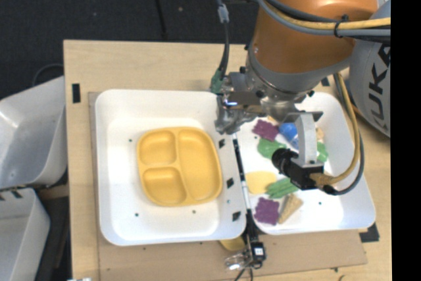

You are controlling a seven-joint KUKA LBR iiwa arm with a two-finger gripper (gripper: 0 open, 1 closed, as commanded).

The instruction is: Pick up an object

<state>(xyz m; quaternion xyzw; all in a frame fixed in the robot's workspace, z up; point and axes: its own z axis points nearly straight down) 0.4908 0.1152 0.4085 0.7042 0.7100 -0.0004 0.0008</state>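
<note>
The right bin [342,207] holds several small toy pieces. Among them are a purple piece [266,129], a blue piece [288,133], a green piece [268,149], a flat yellow piece [259,181], a second purple piece [266,210] and a tan piece [290,207]. My gripper [227,120] hangs low at the left edge of this bin, close to the wall between the two bins and just left of the upper purple piece. I see nothing held in it. The wrist hides the far part of the bin.
In the left bin [115,207] a yellow divided plate [178,164] lies near the middle. The big orange and grey arm [309,16] covers the back of the right bin. Another green piece [281,187] lies by the yellow one.
</note>
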